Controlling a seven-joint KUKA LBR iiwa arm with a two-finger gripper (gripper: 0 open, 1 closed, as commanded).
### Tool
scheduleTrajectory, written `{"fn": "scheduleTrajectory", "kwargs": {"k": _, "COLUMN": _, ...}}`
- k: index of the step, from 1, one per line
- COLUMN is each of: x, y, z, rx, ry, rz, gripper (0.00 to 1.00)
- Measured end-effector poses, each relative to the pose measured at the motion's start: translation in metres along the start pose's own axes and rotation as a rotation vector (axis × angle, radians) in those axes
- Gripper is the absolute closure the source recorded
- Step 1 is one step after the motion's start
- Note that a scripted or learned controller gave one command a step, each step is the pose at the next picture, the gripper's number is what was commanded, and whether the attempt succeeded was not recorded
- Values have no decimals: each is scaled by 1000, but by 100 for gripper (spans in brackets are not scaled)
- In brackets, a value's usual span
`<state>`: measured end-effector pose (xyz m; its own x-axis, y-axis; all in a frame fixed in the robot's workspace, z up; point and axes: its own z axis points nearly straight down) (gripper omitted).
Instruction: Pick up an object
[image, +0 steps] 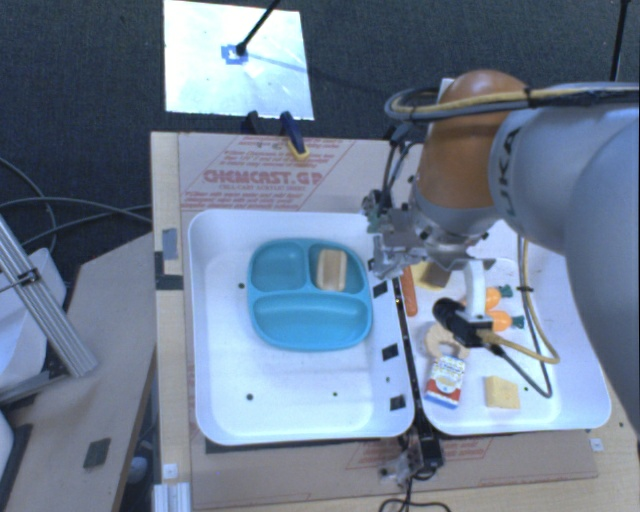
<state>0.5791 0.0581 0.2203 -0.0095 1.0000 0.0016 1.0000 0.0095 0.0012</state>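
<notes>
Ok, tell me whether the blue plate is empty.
Not empty: a tan block lies in the plate's small upper-right compartment.

Bread slice (331, 268) lies in tray (300, 328), in left bin (228, 395).

Printed cardboard sheet (270, 172) beneath two white bins (262, 402), shiny square panel (236, 62) behind, blue clamp (293, 134) at its rear edge

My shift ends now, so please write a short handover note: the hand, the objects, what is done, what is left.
Hand: above where the two bins meet; open or shut, cannot tell; no object seen in it.
Left bin: blue plate with a tan piece in its upper right compartment.
Right bin: small carton, yellow block, orange stick by its left rim.
Done: nothing lifted.
Left: pick up one object.
</notes>
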Motion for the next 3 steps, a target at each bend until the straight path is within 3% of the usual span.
{"fn": "scheduleTrajectory", "kwargs": {"k": 1, "x": 49, "y": -18, "z": -15, "rx": 0, "ry": 0, "rz": 0, "gripper": 100}}
{"fn": "scheduleTrajectory", "kwargs": {"k": 2, "x": 40, "y": -9, "z": -5, "rx": 0, "ry": -2, "rz": 9, "gripper": 100}}
{"fn": "scheduleTrajectory", "kwargs": {"k": 3, "x": 50, "y": -14, "z": 3, "rx": 1, "ry": -2, "rz": 5, "gripper": 100}}
